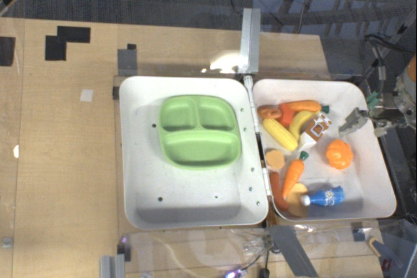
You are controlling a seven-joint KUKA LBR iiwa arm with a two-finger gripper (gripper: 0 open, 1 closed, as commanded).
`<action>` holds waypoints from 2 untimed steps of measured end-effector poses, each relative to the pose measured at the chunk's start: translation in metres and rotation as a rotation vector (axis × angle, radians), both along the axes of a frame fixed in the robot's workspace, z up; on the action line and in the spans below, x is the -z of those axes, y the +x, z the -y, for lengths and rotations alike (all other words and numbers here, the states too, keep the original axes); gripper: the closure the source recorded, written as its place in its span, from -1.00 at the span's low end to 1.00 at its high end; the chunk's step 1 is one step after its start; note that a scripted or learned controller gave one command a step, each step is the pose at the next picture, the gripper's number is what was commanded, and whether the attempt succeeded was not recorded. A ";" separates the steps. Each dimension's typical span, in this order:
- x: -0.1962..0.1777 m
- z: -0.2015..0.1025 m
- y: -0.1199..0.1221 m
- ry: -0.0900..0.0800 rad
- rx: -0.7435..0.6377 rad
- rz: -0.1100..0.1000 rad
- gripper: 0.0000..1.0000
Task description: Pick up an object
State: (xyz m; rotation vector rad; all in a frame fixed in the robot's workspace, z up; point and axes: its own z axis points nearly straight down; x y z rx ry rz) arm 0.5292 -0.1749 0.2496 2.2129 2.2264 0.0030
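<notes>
We saw the gripper [357, 119] hanging over the right bin's [384, 195] far right corner, holding nothing; how wide it stood we could not tell. The orange fruit [339, 154] lay just beside it toward the near edge, apart from the corn cob [279, 133] and carrot [292, 172] along the left wall. The left bin [140, 185] carried a green divided plate [199, 131] at its centre.

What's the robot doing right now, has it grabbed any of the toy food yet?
Gripper at right bin's right edge, holding nothing. Orange pumpkin nearest, loose. Green tray alone in left bin.
</notes>
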 end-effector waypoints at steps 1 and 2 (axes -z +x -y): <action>0.132 0.001 0.042 -0.006 0.073 0.038 -1.00; 0.139 -0.035 0.097 -0.011 -0.035 0.046 -1.00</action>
